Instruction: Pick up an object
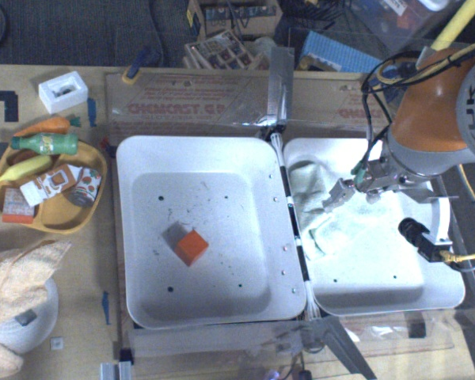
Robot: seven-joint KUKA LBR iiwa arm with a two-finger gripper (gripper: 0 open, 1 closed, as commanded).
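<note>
Orange block [193, 246] lies near the centre of the left bin [134, 180], beside a small grey piece [174, 233]. Farther off, the gripper [338, 194] hangs over pale cloths [317, 212] at the right bin's [380, 291] left edge (finger spread cannot be told). Approach step, judged; next, descend and close.

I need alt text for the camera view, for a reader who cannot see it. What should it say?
Seen from above, a grey robot arm reaches from the right over the right white bin, its gripper just above a pale crumpled cloth. The left white bin holds a small orange block. A yellow bowl of toy food sits at far left.
</note>
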